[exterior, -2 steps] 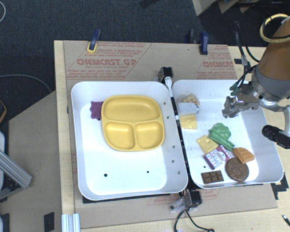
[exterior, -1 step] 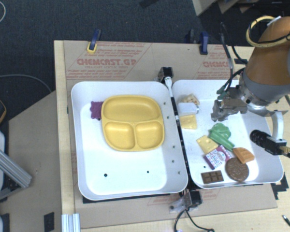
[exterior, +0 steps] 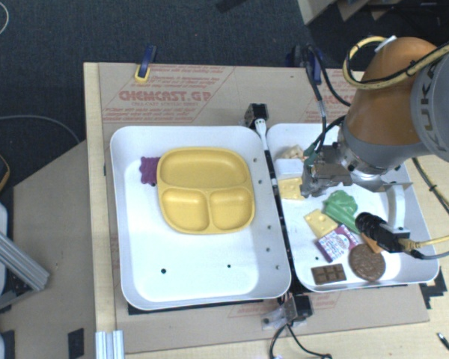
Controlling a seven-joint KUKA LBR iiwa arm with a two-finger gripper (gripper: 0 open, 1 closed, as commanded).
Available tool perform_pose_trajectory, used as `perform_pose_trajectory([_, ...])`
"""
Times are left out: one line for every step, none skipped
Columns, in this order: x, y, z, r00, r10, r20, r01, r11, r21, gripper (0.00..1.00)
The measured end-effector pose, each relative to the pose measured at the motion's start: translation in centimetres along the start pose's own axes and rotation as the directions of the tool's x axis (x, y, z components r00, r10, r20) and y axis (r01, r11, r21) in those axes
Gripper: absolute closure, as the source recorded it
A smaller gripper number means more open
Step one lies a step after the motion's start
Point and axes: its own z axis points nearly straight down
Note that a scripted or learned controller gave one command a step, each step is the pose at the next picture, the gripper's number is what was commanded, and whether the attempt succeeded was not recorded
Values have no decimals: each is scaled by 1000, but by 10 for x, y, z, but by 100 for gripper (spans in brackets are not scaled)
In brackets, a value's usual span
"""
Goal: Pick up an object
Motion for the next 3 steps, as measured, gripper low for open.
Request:
perform_pose_trajectory([21, -20, -15, 1000, 1, 0, -1, 1000, -1, 100])
perform_pose_trajectory([22, -28, 0, 1000, 5, 2, -5, 1000, 1, 100])
perform_pose_trajectory([26, -11, -11, 1000, 3, 3, -3, 1000, -7, 100])
